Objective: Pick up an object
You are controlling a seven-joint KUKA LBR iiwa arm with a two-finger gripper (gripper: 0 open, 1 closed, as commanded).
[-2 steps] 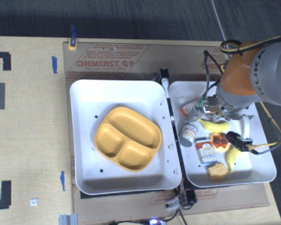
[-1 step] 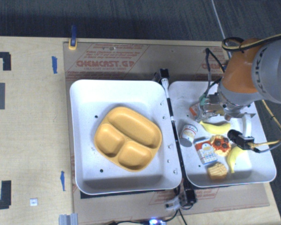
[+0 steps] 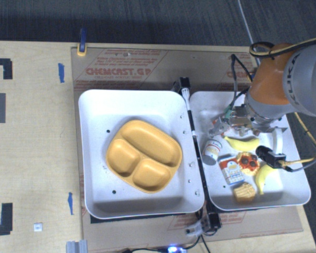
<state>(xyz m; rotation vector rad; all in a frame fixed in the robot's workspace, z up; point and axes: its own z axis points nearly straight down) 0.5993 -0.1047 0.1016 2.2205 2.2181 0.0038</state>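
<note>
While the left bin (image 3: 95, 141) bears just a yellow divided tray (image 3: 142, 155), the pickable things crowd the right bin (image 3: 300, 194): a small can (image 3: 213, 151), a flat packet (image 3: 231, 172), a waffle (image 3: 245, 192), bananas (image 3: 261, 177). Above them the gripper (image 3: 241, 121) hangs low near a banana piece (image 3: 241, 141); whether its claw is apart or together I cannot tell. Such packing risks a glancing grasp that nudges neighbours away.
</note>
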